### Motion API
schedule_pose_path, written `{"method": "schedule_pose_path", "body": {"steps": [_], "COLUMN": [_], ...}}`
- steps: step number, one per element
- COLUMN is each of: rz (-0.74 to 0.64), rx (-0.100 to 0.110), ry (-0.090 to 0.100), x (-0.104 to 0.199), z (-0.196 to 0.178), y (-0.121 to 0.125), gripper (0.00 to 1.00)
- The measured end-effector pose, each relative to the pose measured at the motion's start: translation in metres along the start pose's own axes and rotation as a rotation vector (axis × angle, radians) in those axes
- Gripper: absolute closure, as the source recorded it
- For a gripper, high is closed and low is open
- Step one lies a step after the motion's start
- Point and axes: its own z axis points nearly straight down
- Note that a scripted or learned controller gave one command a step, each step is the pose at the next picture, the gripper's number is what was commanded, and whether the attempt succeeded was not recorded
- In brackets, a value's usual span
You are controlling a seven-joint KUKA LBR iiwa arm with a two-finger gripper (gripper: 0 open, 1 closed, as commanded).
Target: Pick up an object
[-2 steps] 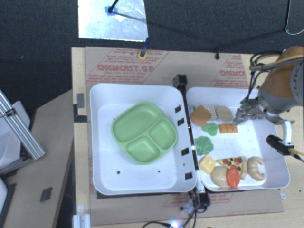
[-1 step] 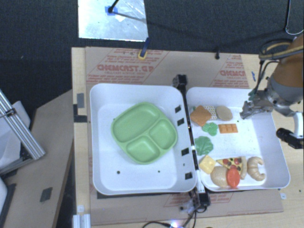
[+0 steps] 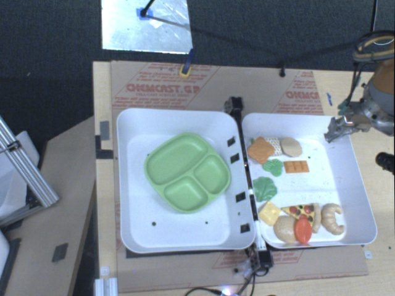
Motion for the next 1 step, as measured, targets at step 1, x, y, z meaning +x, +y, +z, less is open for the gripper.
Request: {"method": "schedule_pose_path", "body": {"steps": [1], "rz": [0.0], "rx": [0.004], "ry": [0.002], "x": [-0.0002], "z": [-0.0105], "y": [0.0012], "gripper": [1.0]}}
